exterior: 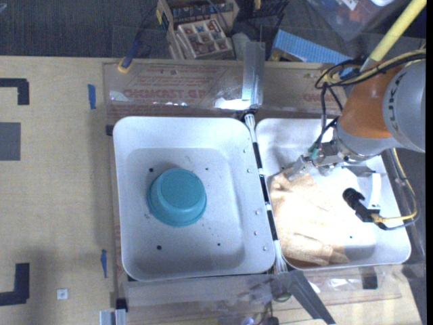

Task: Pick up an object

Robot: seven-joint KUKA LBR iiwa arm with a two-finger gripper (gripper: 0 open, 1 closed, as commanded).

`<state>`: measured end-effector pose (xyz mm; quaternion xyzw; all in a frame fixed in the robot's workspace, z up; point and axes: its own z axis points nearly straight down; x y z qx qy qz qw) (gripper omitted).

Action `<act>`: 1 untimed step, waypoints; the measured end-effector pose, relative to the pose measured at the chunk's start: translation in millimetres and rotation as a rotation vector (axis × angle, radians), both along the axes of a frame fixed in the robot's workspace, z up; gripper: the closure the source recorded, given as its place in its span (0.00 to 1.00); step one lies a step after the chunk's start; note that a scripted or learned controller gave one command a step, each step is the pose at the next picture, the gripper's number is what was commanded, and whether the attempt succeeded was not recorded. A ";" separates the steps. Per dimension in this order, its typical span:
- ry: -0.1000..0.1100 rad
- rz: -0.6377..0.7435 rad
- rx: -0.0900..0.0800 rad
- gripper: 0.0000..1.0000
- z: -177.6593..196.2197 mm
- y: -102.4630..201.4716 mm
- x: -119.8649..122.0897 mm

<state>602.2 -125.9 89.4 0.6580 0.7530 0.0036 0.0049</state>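
The grey gripper (pixel 293 172) touches the upper corner of the crumpled beige cloth (pixel 308 217) in the right-hand white bin (pixel 287 135); I cannot tell whether it grips.

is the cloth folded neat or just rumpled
Rumpled: the tan cloth lies loosely spread over the left part of the right bin, with uneven edges and bunched folds.

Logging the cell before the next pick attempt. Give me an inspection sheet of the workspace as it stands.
Surface: wooden bench bearing two white bins, left bin and right bin.
Job's things: teal bowl, seemingly upside down, in left bin; tan cloth, crumpled, in right bin.
Clutter: nothing seen.
Grippers: tool at the cloth's upper corner; grip cannot be judged.
Cables: yellow and black loops above the wrist.
Surroundings: boxes beyond the bench.
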 end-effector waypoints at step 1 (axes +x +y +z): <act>0.002 0.153 -0.002 0.00 0.3 25.1 3.4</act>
